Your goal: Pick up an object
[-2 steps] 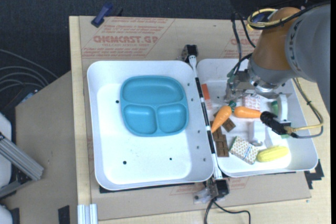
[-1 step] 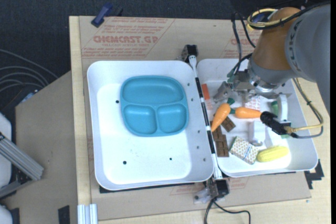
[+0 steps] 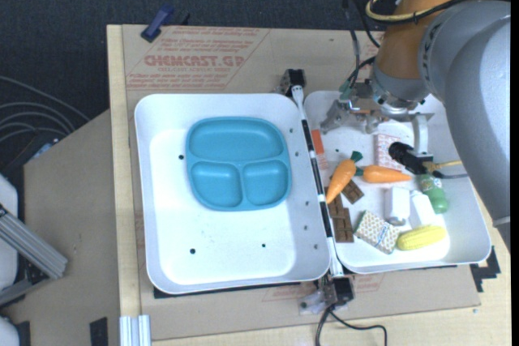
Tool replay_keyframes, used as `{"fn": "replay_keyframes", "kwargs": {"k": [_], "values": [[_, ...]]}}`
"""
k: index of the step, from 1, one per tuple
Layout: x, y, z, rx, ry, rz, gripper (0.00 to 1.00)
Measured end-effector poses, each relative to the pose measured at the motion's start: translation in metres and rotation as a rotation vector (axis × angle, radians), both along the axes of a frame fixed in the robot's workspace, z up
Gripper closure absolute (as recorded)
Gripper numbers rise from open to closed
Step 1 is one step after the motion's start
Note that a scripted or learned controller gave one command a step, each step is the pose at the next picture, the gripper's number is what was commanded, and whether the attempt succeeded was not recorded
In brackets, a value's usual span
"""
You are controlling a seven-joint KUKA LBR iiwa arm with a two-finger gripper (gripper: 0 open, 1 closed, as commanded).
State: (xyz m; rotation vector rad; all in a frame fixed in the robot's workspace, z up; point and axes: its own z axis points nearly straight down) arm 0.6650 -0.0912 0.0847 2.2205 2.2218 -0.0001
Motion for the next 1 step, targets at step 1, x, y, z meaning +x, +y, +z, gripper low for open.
{"fn": "replay_keyframes", "kwargs": {"k": [1], "values": [[-0.0731,-0.0052,-0.0004,0.001,0.003,-0.002,0.0]]}}
